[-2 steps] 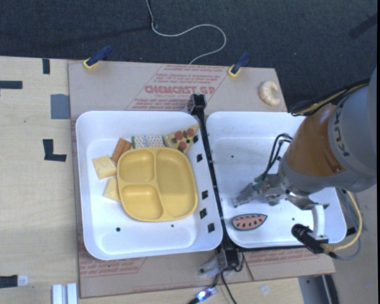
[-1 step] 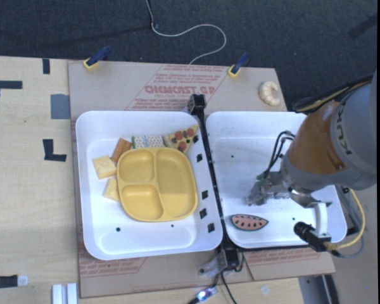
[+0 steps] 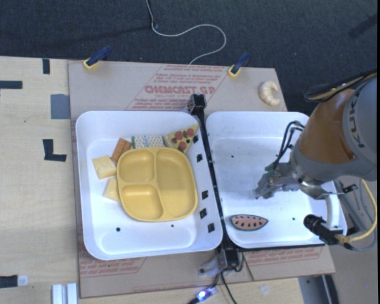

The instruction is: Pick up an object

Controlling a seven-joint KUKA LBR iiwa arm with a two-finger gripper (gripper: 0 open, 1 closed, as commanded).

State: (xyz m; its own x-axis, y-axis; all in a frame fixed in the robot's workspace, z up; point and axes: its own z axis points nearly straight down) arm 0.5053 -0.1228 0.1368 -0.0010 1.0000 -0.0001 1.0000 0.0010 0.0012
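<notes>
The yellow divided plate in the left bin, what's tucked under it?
Under the yellow plate, edges poke out: tan squares, a brown piece, a pizza slice. Anything fully covered cannot be seen.

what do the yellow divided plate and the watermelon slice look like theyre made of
The yellow divided plate looks like moulded plastic: uniform colour, rounded compartment ridges, soft sheen. The watermelon slice seems a toy, probably plastic or rubber, with flat red colour, printed-looking seeds and a thin green rim; the view is too small to be sure.

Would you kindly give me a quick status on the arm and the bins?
Gripper low over right bin, nothing seen held. Watermelon slice lies near that bin's front edge, apart from gripper. Yellow plate in left bin.
</notes>
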